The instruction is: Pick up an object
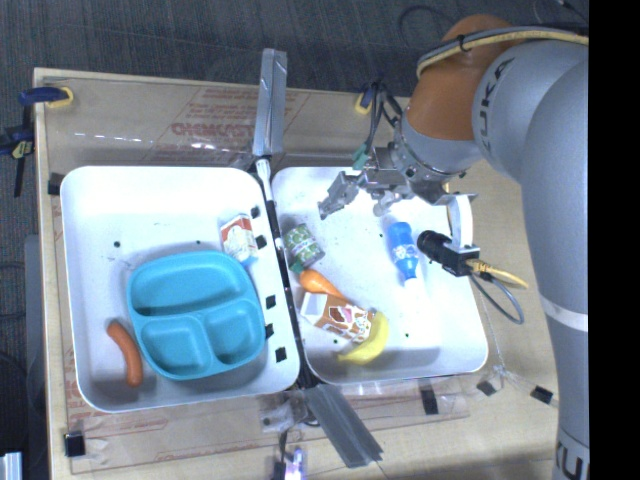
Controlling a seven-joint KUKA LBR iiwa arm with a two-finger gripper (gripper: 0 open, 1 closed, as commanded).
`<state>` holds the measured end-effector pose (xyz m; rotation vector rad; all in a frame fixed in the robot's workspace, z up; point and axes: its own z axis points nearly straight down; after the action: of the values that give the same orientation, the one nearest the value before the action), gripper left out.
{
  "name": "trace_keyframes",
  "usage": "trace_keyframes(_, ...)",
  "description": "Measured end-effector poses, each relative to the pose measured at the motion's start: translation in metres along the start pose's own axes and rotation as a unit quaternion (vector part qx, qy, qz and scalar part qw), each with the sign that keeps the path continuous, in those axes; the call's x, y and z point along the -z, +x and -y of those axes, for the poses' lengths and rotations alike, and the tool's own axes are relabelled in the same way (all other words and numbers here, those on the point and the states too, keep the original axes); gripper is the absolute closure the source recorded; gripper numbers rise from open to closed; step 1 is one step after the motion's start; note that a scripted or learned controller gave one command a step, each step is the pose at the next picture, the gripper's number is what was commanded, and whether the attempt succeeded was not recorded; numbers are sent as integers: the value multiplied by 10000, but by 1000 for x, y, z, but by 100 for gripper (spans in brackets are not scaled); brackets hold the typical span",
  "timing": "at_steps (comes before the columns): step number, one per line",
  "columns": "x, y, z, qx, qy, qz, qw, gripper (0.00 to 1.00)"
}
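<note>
Right bin [455,343] holds the pickable stuff: blue bottle [402,251] w/ white label mid-right, green packet [300,244] by the left wall, carrot [322,282] just near of it, carton [338,317] touching a banana [368,340] at the near side. Claw [362,194] hangs over the bin's far part, left of the bottle, fingers spread, nothing btwn them. Left bin [85,193]: blue tray [195,315], sausage [126,351] to its left, small carton [238,236] at far right. Both bins sit on the surface [150,108].

One fixed camera looks down at a slant on the bench [150,108]. Both white bins [90,208] sit mid-frame. The arm [530,118] enters from the right.
</note>
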<state>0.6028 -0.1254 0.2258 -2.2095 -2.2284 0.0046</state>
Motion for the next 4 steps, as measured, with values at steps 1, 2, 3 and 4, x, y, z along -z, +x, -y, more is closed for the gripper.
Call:
trace_keyframes(1,-9,-66,-7,32,-16,6,10000,0)
trace_keyframes(2,-45,-85,42,85,-7,3,10000,0)
trace_keyframes(3,-4,-86,44,46,-17,1,10000,0)
trace_keyframes(4,-13,-86,30,160,-23,8,9999,0)
